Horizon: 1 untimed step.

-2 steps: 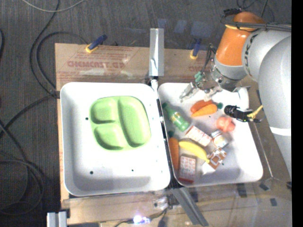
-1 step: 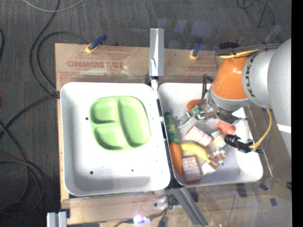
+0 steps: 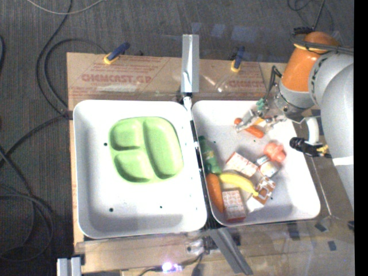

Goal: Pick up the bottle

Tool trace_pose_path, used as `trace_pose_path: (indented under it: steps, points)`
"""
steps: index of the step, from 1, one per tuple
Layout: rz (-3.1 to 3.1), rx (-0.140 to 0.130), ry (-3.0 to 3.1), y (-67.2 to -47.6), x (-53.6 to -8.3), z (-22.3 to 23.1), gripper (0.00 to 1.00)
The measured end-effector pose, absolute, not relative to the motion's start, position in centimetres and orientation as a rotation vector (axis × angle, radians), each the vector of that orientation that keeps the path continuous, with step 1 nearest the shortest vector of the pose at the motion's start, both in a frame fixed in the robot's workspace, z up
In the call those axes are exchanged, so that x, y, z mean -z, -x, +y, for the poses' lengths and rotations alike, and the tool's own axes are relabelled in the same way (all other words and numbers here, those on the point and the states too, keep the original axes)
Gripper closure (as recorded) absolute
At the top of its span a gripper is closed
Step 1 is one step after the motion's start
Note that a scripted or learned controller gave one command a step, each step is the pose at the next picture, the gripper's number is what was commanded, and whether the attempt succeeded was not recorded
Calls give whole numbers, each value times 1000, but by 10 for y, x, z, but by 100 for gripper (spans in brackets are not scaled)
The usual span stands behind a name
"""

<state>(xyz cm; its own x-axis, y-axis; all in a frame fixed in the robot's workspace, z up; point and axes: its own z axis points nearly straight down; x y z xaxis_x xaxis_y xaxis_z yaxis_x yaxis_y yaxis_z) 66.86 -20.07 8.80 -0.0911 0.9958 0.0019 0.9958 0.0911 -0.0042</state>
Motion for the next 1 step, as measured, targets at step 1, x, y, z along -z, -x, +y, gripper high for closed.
trace_pose_path:
  steps: [1]
  points:
    - [-2473, 19, 1949, -622, -92, -215, 0]
